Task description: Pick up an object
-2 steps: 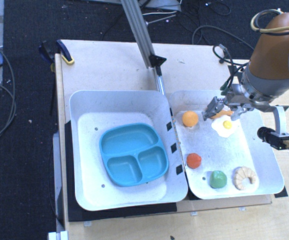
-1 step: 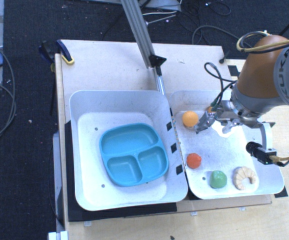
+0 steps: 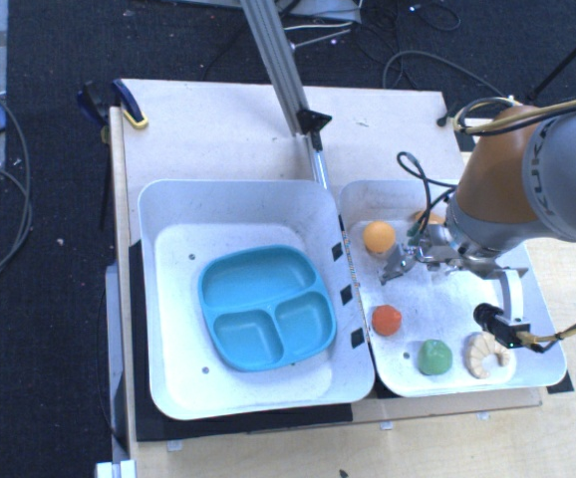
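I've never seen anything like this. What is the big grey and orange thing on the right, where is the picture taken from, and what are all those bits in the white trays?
The grey and orange thing is a robot arm reaching in from the right. At its end is a small two-finger gripper, its stand-in for a hand. One camera fixed above the bench took the picture, looking down at a slant.

Two shallow white bins sit side by side. The left bin holds a blue divided plate with three compartments. The right bin holds small toy-like items: an orange ball, a red-orange ball, a green piece and a pale, shrimp-like piece.

The gripper hangs just beside the orange ball. I see nothing between its fingers, so it holds nothing for now.
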### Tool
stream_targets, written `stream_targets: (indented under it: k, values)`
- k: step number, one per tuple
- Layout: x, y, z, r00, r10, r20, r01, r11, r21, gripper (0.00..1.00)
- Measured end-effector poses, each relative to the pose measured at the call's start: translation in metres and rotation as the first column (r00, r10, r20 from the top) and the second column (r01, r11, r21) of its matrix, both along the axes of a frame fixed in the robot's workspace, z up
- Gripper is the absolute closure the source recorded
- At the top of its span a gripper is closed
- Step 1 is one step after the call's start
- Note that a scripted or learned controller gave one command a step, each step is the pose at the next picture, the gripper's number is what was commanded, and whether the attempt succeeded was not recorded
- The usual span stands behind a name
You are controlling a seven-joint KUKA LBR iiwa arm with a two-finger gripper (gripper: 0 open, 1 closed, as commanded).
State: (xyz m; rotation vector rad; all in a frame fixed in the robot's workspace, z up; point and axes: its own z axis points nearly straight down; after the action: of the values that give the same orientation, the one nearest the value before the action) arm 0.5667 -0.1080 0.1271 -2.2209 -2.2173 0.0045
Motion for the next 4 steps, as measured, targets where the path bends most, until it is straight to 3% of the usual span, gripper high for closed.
stream_targets:
  k: [1,2,4]
  values:
    - [0.001,0.0,-0.035,1.0,0.001,0.006,-0.001,1.0,-0.001,0.0]
    - [0.002,-0.001,-0.022,1.0,-0.001,0.012,0.001,1.0,-0.004,1.0]
    - [-0.002,-0.014,0.079,1.0,0.0,0.01,0.0,1.0,-0.002,1.0]
